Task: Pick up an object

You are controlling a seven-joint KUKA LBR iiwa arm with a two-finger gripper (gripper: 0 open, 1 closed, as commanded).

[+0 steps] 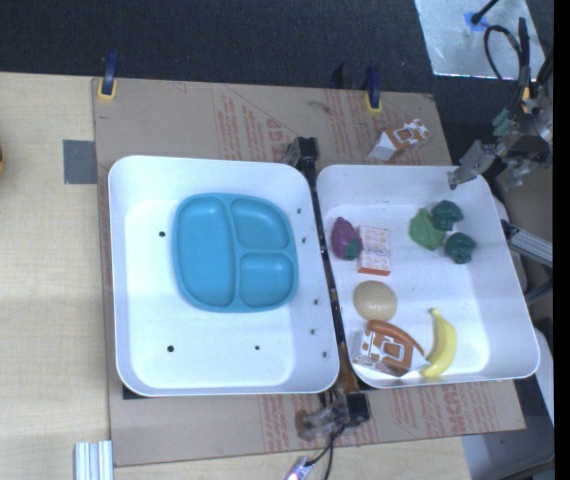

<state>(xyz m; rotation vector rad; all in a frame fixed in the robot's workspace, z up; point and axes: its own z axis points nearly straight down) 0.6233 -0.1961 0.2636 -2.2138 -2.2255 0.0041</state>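
The claw is seen at the upper right corner of the right bin, just at the bin's rim, with the rest of the arm mostly beyond the frame's right side. Whether it is spread or pressed together cannot be told; the part in view is small and blurred, and nothing is seen held in it.

The things to be picked lie in the right bin. A green broccoli-like piece and a darker green piece are set nearest the claw, close together. A purple item and a small red-and-white packet lie side by side near the bin's left wall. Lower down are placed a tan round item, an orange-and-white packet and a banana, the packet and banana just beside each other. In the left bin a blue divided plate is resting. A small carton lies on the counter outside the bins.

The step in hand is judged to be the approach, with no grasp yet made. A target must next be chosen, the green pieces being nearest, and the claw brought over it, lowered and closed.
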